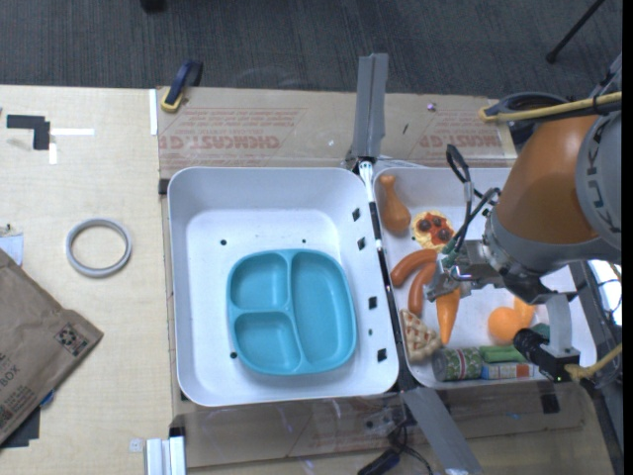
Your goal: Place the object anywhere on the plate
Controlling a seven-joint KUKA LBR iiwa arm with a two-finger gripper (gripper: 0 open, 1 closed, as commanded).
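Observation:
A teal plate (293,312) with three compartments lies in the left white bin (198,265). The right bin (396,359) holds toy food: a drumstick (394,206), a small pizza (432,228), two sausages (413,275), a carrot (447,317), a waffle (418,336), an orange piece (508,323) and a green can (483,364). My gripper (450,277) hangs low over the right bin, right above the carrot's top end and beside the sausages.
A tape ring (99,246) and a brown cardboard box (35,349) lie on the bench to the left of the bins. A grey divider post (371,107) stands behind the bins. Cables run around the arm's wrist at the right.

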